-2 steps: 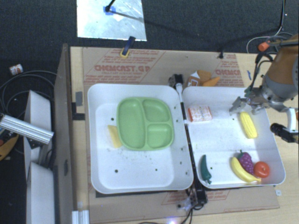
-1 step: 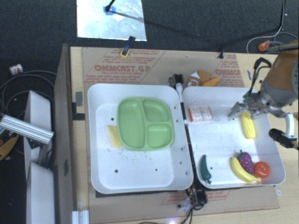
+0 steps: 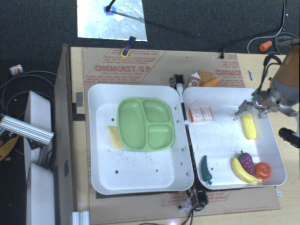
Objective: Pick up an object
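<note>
- The likeliest object to be picked, a yellow corn cob [image 3: 249, 126], is lying in the right bin [image 3: 220, 146], near its far right wall, its length running roughly from far edge to near edge.
- The hand [image 3: 251, 107] is being held just above the cob's far end; whether it is released or clenched cannot be told, and nothing is being seen held in it.
- A miss is being risked: the hand is judged to be sitting over the cob's tip rather than its middle, so the rounded cob could be pushed aside or rolled toward the wall.
- The bin wall just right of the cob could be struck during a descent, since little room is being left on that side.
- The arm [image 3: 287, 81] is being extended in from the right of the cob, its wrist bent down over the bin's rim.
- Near the cob's lower end, well apart from it, a banana [image 3: 243, 170], purple grapes [image 3: 247, 162] and a tomato [image 3: 263, 170] are lying clustered together.
- Left of the cob, a red-and-white packet [image 3: 200, 114] and a dark green pepper [image 3: 206, 169] are lying.
- Farther left, a green divided plate [image 3: 144, 124] is resting in the left bin [image 3: 140, 179] on the bench [image 3: 140, 62].
</note>
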{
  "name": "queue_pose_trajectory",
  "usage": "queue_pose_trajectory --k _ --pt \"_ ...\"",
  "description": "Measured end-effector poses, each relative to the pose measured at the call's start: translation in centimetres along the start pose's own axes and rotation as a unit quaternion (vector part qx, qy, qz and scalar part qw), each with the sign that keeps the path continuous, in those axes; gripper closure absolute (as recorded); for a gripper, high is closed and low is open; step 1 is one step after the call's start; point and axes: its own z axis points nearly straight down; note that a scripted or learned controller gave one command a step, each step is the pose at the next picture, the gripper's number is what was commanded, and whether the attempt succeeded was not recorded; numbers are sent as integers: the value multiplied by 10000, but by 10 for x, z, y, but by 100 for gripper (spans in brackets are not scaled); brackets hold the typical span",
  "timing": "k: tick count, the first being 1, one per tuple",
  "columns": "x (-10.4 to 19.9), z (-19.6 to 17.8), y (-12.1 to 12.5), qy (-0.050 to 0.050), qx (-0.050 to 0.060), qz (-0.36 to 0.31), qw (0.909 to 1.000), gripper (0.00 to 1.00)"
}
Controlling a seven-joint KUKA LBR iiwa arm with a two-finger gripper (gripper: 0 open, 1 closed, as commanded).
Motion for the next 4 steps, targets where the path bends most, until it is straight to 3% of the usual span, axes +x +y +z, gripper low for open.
queue_pose_trajectory --k 1,2,3,4 --pt "1 -12 15 2 0 -19 10000 0" --pt "1 77 17 10 34 -14 10000 0" --pt "82 74 -33 30 33 -35 10000 0" --pt "129 73 47 20 -11 -46 10000 0"
